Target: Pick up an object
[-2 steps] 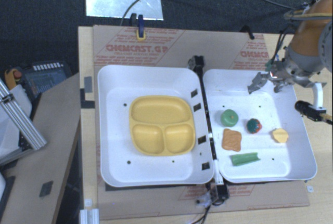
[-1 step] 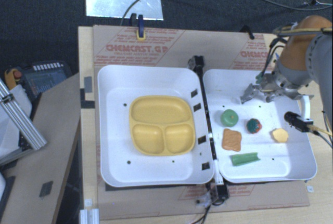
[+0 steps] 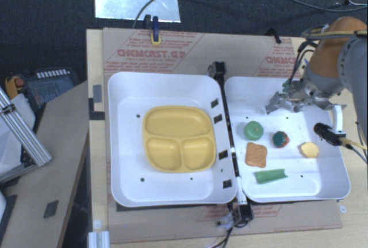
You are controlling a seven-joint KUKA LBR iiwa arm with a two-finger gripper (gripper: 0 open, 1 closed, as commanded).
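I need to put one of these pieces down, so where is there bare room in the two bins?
The yellow divided plate has three bare compartments, with white floor of the left bin around it. In the right bin, free floor lies along the near edge beyond the green stick. Its middle is crowded, and the gripper hangs over the far part.

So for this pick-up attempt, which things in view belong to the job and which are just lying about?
Job:
gripper
green round piece
teal ball
orange slab
yellow piece
green stick

Lying about:
yellow divided tray
blue clamp
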